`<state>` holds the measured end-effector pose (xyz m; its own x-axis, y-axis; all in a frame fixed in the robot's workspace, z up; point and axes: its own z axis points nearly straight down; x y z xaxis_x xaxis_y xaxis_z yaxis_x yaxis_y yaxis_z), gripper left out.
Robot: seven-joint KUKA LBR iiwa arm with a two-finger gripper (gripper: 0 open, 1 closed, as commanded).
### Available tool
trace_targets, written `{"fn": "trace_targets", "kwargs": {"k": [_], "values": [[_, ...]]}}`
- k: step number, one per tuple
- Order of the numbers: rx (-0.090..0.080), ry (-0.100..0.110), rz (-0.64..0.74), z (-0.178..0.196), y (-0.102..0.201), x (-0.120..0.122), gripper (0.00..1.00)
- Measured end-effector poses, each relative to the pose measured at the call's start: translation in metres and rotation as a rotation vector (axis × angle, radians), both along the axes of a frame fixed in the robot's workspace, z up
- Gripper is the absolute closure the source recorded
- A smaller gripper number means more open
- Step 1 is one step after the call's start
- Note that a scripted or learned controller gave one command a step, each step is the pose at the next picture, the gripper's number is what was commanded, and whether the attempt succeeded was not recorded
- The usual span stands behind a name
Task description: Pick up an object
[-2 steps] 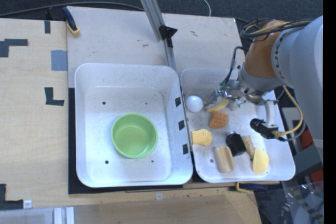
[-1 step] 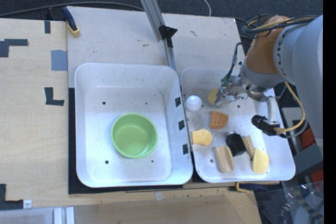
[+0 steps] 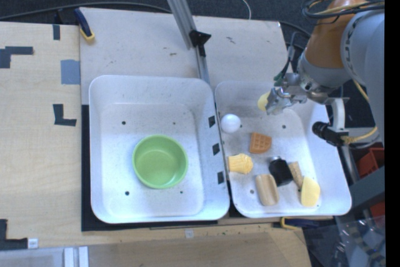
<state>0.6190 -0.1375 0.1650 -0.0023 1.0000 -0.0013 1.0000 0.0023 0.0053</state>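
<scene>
My gripper [image 3: 275, 101] hangs over the upper part of the right bin [image 3: 325, 153], its grey and orange arm reaching in from the right. A small yellow object [image 3: 263, 101] sits right against the gripper's tip on its left side; whether it is gripped or merely touching is unclear. Lower in the same bin lie a white ball [image 3: 230, 122], an orange waffle-like piece [image 3: 260, 143], a yellow ridged item [image 3: 240, 164], a black object [image 3: 279, 171], a tan roll [image 3: 266, 189] and a yellow fruit-like piece [image 3: 310, 192].
The left bin [image 3: 106, 103] holds a green bowl [image 3: 160, 161]. A slanted metal pole [image 3: 178, 0] runs down to the wall between the bins. Cables loop near the arm at the right edge.
</scene>
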Motion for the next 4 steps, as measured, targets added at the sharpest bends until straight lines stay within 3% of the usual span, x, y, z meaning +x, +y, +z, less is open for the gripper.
{"fn": "trace_targets", "kwargs": {"k": [1,3,4], "values": [[0.001,0.003,0.000,0.044,0.000,0.001,1.00],[0.003,0.005,0.006,0.056,0.119,0.017,1.00],[0.003,0.006,0.004,0.064,0.164,0.025,1.00]]}}
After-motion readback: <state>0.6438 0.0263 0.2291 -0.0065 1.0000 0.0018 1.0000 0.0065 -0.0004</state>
